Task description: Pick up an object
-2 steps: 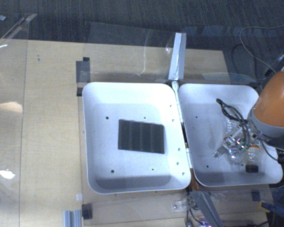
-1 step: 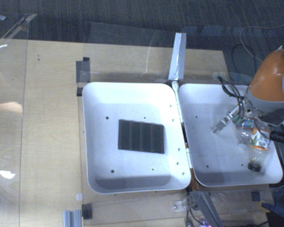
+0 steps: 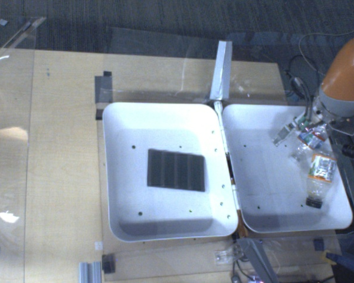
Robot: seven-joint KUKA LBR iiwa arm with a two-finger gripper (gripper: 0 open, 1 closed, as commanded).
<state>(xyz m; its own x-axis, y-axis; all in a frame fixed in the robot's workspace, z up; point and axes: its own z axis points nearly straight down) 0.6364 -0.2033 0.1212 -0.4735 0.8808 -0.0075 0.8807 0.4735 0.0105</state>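
Observation:
A clear plastic bottle [image 3: 320, 173] with an orange label and a dark cap lies in the right bin [image 3: 265, 175], near its right wall, cap toward the front. My gripper [image 3: 301, 131] is low over the back right part of that bin, just behind the bottle's clear end. The grey arm with its orange band [image 3: 345, 75] reaches in above it. A black ridged rectangular pad [image 3: 176, 170] lies flat in the middle of the left bin [image 3: 124, 134].
A metal post [image 3: 220, 69] stands behind the seam between the two bins. Cables [image 3: 307, 46] hang at the back right. Around the bins is the wooden bench top [image 3: 47, 158], with a clear sheet over its left side.

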